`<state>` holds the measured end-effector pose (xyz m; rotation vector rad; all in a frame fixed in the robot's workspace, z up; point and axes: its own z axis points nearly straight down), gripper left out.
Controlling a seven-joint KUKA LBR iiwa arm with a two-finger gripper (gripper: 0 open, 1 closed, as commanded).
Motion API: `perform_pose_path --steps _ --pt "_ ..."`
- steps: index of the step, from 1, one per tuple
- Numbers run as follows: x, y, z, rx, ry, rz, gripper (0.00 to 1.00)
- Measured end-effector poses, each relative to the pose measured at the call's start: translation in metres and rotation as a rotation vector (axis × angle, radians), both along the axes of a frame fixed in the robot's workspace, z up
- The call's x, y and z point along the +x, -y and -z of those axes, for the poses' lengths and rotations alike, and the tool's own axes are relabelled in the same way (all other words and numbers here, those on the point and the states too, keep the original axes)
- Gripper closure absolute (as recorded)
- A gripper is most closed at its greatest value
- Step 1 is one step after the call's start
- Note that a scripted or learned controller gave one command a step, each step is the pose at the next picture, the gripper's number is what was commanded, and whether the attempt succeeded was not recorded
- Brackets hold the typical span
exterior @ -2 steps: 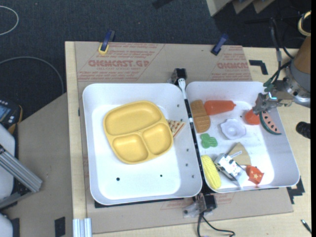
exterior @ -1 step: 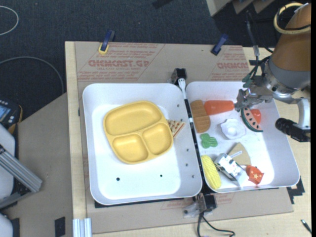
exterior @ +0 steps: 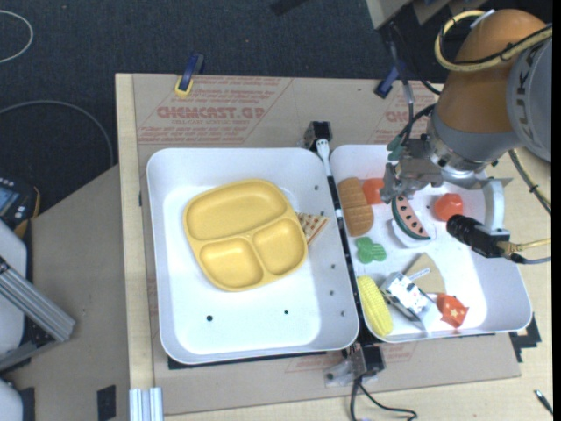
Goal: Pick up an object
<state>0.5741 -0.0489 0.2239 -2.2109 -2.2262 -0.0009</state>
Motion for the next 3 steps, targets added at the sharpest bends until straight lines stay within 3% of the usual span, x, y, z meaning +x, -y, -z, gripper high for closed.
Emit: perform_pose_path --steps 1,2,3 --pt "0.004 -0.047 0.004 -0.001 0.0 0.001 1.0" --pt "0.019 -0.067 -0.009 -0.003 0.006 0.003 1.0" --pt "0.015 -0.056 0.009 -0.003 -0.002 0.008 1.0"
